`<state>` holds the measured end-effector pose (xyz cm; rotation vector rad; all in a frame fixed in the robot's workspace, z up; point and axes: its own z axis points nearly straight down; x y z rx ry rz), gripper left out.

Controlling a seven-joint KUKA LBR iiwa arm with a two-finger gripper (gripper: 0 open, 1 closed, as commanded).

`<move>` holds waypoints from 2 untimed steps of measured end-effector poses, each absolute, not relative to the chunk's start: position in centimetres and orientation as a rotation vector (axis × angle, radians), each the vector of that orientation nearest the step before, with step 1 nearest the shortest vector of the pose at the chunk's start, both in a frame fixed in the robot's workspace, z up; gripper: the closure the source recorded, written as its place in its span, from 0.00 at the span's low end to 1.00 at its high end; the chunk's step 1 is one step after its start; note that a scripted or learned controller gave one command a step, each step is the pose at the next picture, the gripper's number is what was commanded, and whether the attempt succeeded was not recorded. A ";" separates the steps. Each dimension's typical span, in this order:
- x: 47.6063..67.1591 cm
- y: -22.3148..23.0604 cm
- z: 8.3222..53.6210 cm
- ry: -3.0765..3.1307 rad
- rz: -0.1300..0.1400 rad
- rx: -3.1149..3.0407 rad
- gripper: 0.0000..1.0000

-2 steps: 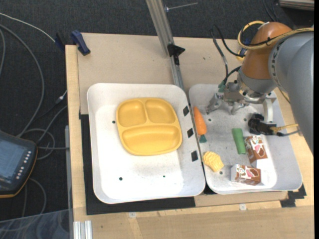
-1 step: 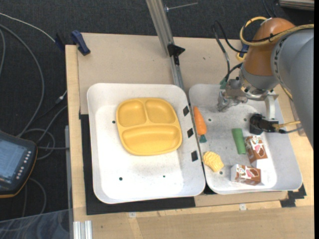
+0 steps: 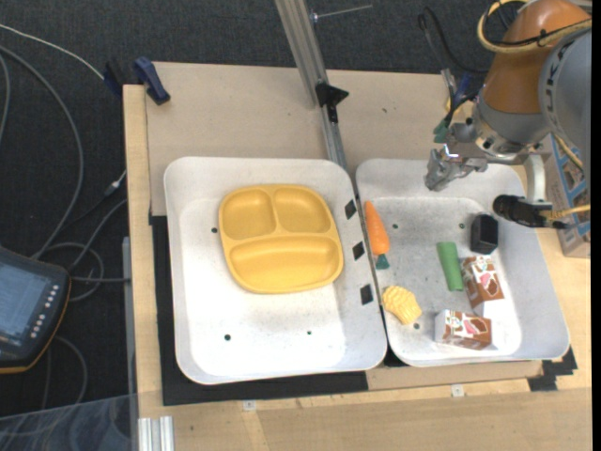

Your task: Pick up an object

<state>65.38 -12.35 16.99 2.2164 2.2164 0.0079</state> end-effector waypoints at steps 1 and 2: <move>65.9 -12.2 21.5 2.219 0.007 2.215 1.00; 66.0 -12.2 23.6 2.220 0.005 2.217 1.00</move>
